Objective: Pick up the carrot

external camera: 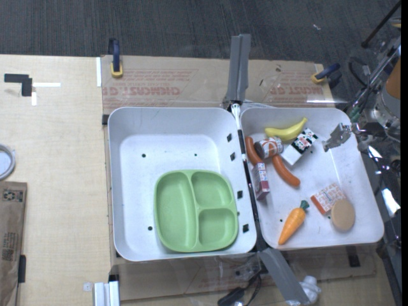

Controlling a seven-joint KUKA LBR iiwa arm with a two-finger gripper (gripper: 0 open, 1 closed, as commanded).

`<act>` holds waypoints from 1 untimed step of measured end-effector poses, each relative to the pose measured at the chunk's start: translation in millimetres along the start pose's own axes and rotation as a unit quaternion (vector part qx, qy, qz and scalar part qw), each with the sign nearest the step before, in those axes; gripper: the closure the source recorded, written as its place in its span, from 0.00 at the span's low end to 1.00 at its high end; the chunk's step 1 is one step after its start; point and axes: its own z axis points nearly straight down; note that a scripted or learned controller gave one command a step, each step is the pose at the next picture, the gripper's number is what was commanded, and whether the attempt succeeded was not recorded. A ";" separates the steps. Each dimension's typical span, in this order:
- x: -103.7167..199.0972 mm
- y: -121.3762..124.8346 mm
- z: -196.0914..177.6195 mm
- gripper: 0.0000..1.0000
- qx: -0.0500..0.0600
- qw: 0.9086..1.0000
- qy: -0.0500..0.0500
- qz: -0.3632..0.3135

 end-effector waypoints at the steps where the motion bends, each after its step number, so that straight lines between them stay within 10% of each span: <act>1: 46.7 -88.3 34.6 0.00 0.000 1.000 0.000 -0.004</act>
